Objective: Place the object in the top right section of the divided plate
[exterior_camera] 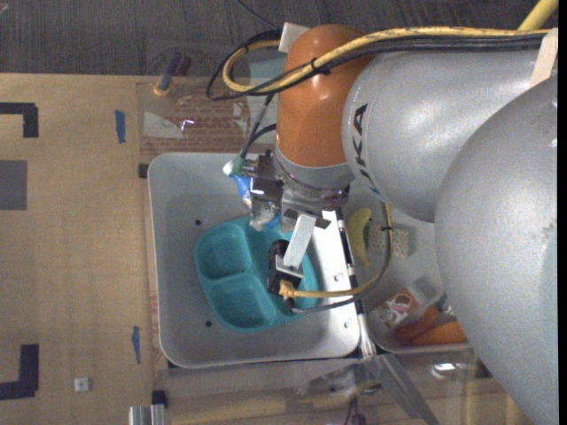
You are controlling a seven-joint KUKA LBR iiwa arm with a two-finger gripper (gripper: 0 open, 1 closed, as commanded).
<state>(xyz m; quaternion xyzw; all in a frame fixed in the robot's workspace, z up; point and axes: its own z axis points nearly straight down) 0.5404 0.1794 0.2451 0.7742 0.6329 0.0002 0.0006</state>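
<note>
A teal divided plate [232, 277] lies in the left white bin [177, 237], with two of its sections showing on its left side. The arm's wrist hides the plate's right part. My gripper [260, 209] hangs over the plate's upper edge, close to the plate's surface. A small blue and white thing [240, 172] shows just above the gripper, by the bin's floor; I cannot tell whether it is held.
The right bin [416, 352] holds a yellow thing [359, 234], an orange thing [430, 330] and a small printed packet [399, 306], mostly hidden under the arm. Cardboard with blue tape marks [120, 127] lies left of the bins.
</note>
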